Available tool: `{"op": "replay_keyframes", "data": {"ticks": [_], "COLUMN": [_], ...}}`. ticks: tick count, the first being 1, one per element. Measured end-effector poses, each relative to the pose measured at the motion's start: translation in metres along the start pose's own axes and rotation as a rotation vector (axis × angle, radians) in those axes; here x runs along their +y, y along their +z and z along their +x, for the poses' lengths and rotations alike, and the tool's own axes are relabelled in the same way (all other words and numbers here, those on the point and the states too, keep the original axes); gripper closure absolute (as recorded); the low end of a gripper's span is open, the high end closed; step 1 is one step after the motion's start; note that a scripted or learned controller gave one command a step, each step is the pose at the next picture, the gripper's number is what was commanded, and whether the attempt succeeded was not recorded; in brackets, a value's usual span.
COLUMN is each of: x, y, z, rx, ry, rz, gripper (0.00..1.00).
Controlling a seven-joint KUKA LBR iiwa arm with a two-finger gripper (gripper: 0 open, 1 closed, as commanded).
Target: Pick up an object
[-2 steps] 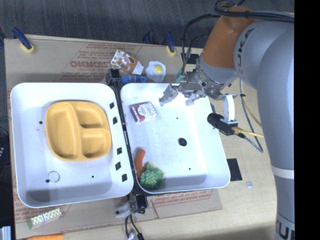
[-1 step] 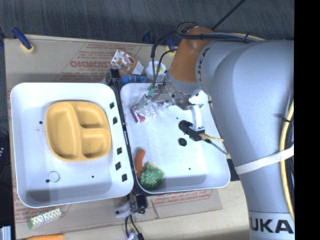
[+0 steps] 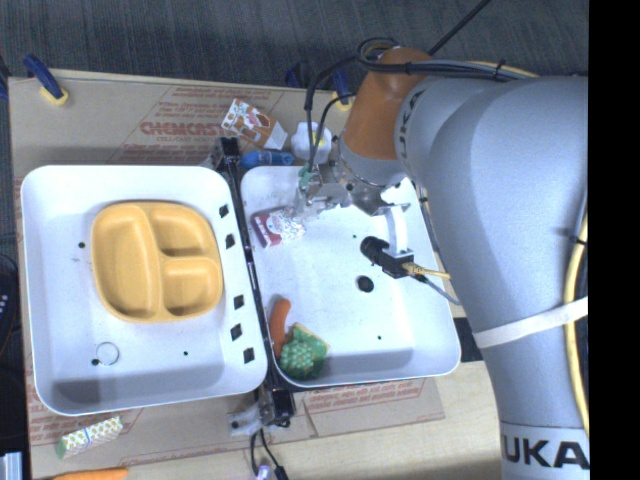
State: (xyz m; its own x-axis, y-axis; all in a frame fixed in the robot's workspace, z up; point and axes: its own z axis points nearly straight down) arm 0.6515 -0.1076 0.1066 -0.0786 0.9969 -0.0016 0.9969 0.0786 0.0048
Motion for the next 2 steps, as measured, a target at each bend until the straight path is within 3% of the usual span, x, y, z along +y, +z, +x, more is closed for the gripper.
{"op": "replay_keyframes", "data": {"ticks": [1,2], "x": [0.000,-0.037], "y": [0.000,0.010], "z": [0.000,0.016], "rx": [0.000,-0.001], "ry": [0.000,-0.004], "rz": [0.000,-0.003], "gripper": [0.00,0.00]}}
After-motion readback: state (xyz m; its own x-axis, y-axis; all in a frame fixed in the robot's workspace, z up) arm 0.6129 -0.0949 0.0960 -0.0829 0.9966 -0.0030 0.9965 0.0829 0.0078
